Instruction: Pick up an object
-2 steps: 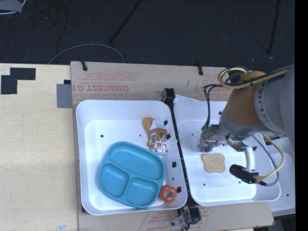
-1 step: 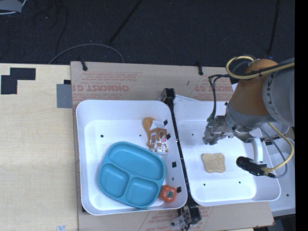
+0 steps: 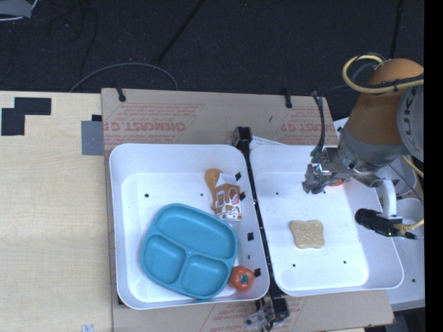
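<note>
- Toast slice (image 3: pixel 306 234), the nearest candidate to the arm: it lies flat on the floor of the right bin (image 3: pixel 346 272), toward the middle, apart from every wall and with nothing touching it.
- Handling, as a guess from its look: a light, thin, stiff-looking play-food piece with a matte surface. Lying flat, it offers little height, so the fingers would probably have to straddle two opposite edges and press close to the bin floor; a shallow bite could flick it away.
- Other pickable things sit in the left bin (image 3: pixel 128 185): a blue divided plate (image 3: pixel 188 250), a small red tomato (image 3: pixel 241 278) touching the plate's lower right edge, and a printed packet (image 3: pixel 227 203) near the divider.
- The gripper (image 3: pixel 315 179) hangs over the upper part of the right bin, above and well apart from the toast slice. Whether it is apart or together cannot be told; nothing is seen held.
- The arm comes in from the right, its orange band (image 3: pixel 381 109) above the wrist, which is bent downward toward the bin.
</note>
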Controlling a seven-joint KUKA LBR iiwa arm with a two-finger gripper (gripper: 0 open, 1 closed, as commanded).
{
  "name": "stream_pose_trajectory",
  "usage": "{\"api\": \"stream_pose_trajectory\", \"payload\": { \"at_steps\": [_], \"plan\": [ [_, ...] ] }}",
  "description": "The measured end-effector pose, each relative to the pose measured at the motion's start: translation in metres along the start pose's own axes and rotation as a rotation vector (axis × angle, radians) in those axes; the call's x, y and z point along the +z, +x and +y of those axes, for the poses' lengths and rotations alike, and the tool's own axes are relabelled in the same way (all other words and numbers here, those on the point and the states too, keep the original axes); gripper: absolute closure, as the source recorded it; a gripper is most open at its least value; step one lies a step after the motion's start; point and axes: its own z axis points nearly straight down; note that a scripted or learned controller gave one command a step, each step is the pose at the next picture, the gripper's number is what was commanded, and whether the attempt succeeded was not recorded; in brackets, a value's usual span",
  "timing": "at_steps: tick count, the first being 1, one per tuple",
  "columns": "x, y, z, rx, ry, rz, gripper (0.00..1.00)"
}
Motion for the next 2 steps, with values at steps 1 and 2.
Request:
{"api": "stream_pose_trajectory", "payload": {
  "at_steps": [1, 2],
  "plan": [
    [-0.043, 0.0, 0.0, 0.0, 0.001, 0.0, 1.0],
    [-0.03, 0.056, -0.002, -0.003, 0.008, 0.003, 1.0]
  ]
}}
